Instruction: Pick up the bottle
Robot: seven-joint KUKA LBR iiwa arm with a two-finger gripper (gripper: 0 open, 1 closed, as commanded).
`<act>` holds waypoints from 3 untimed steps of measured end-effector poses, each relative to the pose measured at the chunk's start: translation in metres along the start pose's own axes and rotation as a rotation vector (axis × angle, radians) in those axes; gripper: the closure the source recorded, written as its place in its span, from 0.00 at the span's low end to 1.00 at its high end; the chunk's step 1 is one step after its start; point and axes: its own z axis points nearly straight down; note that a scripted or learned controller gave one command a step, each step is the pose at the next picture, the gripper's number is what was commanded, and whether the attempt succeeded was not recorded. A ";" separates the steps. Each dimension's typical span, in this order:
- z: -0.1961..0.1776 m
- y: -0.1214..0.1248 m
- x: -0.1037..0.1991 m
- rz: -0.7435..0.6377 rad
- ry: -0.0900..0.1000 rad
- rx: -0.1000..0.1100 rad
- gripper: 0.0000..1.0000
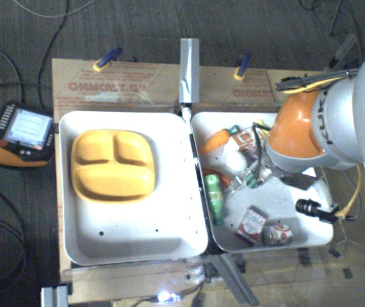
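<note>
The bottle (214, 197) is green with a pale label and lies on its side along the left wall of the right bin (323, 235), its cap toward the front. My gripper (247, 178) hangs low over the middle of that bin, a short way right of the bottle and slightly behind it, among a cluster of items. Nothing shows plainly in its grasp. The grey arm with its orange band (296, 133) reaches in from the right and hides the back right of the bin.
A yellow divided plate (113, 165) lies in the left bin (131, 242). The right bin also holds a carrot (214, 141), a white round item (234, 161), a small packet (251, 225) and a can (276, 234) on its side near the front.
</note>
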 end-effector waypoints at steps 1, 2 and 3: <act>0.000 0.000 0.000 0.000 0.000 0.000 0.00; 0.009 -0.062 -0.007 -0.064 0.001 -0.001 0.00; 0.010 -0.098 -0.065 -0.067 0.001 -0.001 0.00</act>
